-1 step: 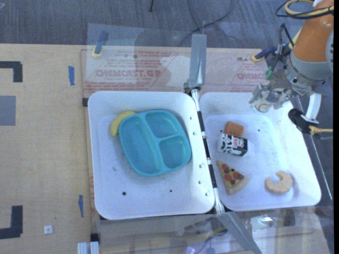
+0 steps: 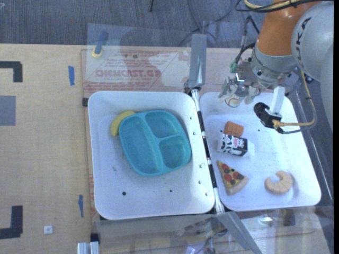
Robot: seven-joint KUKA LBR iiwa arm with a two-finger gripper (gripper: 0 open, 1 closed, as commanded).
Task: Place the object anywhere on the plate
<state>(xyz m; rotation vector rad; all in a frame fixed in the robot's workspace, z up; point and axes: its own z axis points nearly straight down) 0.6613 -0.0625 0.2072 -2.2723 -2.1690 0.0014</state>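
gripper: the gripper (image 2: 238,94) hangs off the grey arm (image 2: 318,41) over the far end of the right bin (image 2: 299,147), close to the divider side. Honestly can't tell if it's spread or clenched from this angle, and I see nothing in its grasp.

nearest stuff: just below it in the view is a small orange-brown block (image 2: 233,128). That's touching or almost touching a black-and-white carton (image 2: 233,145), cow-print looking.

rest of right bin: a toy pizza slice (image 2: 231,177) sits toward the near left corner, with a croissant (image 2: 279,182) toward the near right, well apart from the other two.

the object: the task doesn't say which one, so my guess is it's one of those four, and all of them are lying on the right bin's floor.

plate: a blue sectioned plate (image 2: 155,142) sits in the middle of the left bin (image 2: 106,189). All three compartments look bare.

odd one out: a yellow thing (image 2: 117,121), maybe a banana, pokes out from behind the plate's far left edge. It's beside or under the rim, not in a compartment.

desk: the desk (image 2: 42,157) around the bins has just tape marks.

progress: basically at the start, I'd say. Nothing is picked and nothing is on the plate. What's left is to drop onto an item, grab it, carry it across the divider and let it go over the plate.
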